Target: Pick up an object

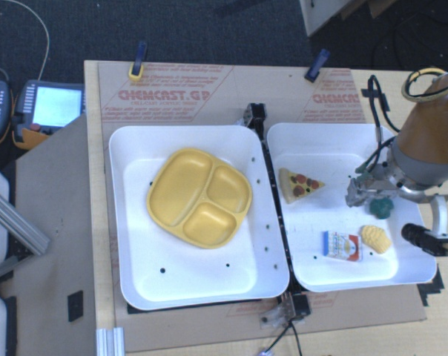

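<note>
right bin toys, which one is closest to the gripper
The small teal ball, lying just beside the gripper. The pizza slice, the corn cob and the small carton lie farther off.

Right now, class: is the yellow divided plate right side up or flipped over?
Right side up: the yellow plate shows three recessed compartments facing upward.

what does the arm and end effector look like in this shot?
The arm shows a wide orange band with a grey ring below it at the wrist. The end effector is a small grey metal assembly. Black cables loop beside the arm, and a yellow-edged ring sits near the top.
</note>
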Controlling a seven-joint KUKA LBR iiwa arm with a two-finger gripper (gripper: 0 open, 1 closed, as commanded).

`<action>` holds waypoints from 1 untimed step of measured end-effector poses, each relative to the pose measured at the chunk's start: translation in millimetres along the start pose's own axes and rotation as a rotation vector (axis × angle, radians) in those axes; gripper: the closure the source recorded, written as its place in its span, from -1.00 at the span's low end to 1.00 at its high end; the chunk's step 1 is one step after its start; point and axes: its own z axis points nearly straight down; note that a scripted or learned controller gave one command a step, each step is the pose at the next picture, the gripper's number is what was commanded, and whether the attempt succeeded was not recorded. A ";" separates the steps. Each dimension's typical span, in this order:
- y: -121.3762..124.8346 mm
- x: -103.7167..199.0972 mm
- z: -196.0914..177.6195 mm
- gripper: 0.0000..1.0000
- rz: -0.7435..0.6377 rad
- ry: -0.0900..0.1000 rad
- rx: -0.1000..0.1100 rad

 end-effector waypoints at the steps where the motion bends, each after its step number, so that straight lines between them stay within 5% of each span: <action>1: -5.1 -2.5 -61.3 1.00 -0.001 0.000 -0.002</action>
